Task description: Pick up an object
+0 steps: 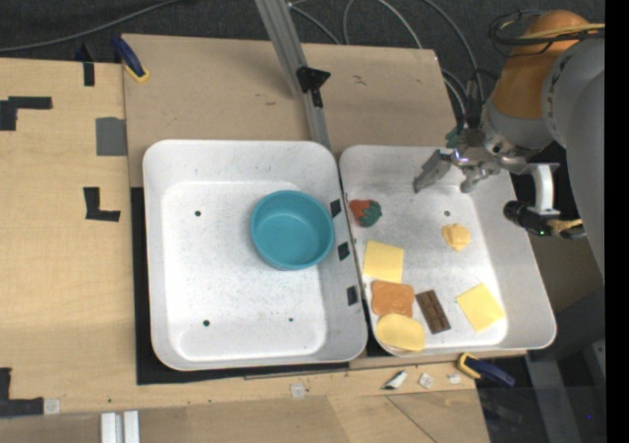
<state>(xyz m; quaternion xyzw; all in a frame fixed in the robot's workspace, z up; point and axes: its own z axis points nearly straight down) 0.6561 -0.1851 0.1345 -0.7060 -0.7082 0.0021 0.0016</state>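
**Hand spread over the right bin, nothing held**

Camera view, from my remote station. The arm [555, 78] comes in from 3 o'clock, orange band showing above the wrist. I read the hand [454, 174] as hanging over the upper part of the right bin [536, 308], its two fingers spread apart with nothing between them. One finger [429, 174] points toward 8 o'clock; the other sits nearer the wrist.

Right bin contents, all apart from the hand:
- small red and green piece [367, 212] at 9 o'clock of the bin, near the wall shared with the left bin
- small yellow lump [456, 236] near the centre, toward 6 o'clock of the hand
- yellow square [383, 261] toward 7 o'clock
- orange block [392, 297] just below it, touching a rounded yellow piece [400, 332] at the lower rim
- dark brown bar [431, 310] just beside the orange block
- second yellow square [481, 305] at 5 o'clock

Left bin [187, 264]: a blue bowl [291, 229] stands upright toward its 2 o'clock side.

The tabletop [59, 186] carries both bins. A grey pole [280, 24] slants in from 12 o'clock.
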